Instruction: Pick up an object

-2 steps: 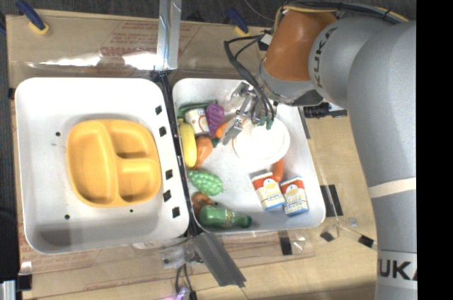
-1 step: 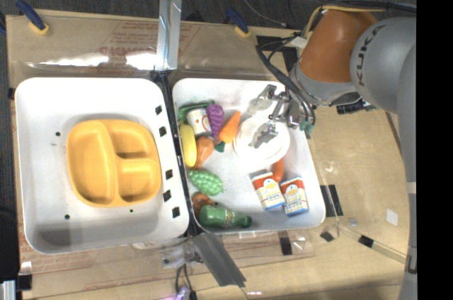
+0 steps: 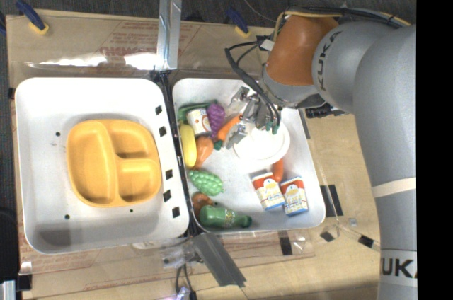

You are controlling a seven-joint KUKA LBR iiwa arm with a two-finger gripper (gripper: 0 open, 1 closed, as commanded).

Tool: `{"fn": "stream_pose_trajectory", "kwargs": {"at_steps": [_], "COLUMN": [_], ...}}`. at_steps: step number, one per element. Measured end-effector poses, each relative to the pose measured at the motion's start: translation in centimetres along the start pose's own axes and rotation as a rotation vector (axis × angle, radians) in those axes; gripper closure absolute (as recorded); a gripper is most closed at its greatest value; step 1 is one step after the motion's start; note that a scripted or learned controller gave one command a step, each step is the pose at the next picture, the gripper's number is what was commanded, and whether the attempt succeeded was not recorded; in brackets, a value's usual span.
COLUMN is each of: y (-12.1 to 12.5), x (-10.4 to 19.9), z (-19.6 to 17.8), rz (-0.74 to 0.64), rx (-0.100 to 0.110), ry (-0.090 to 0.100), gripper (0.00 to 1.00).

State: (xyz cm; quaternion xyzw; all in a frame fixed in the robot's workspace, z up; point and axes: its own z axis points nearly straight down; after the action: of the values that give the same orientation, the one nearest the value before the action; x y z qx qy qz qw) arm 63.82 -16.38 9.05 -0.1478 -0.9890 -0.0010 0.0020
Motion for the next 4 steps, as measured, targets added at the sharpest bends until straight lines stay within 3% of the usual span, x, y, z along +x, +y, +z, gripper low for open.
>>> {"fn": "stream_pose_trajectory", "kwargs": {"at_steps": [1, 2, 3, 4], "y": [2.9, -4.7, 1.6, 1.6], "x": [-0.2, 1.2, 2.2, 2.1], "z": [-0.3, -3.9, -0.1, -1.3], "rz": [-0.156, -0.261, -0.137, -0.141], "rx": [0.002, 0.004, 0.0, 0.002], "ry": [-0.008, -0.007, -0.003, -0.007], "gripper": [0.0, 0.0, 0.0, 1.0]}}
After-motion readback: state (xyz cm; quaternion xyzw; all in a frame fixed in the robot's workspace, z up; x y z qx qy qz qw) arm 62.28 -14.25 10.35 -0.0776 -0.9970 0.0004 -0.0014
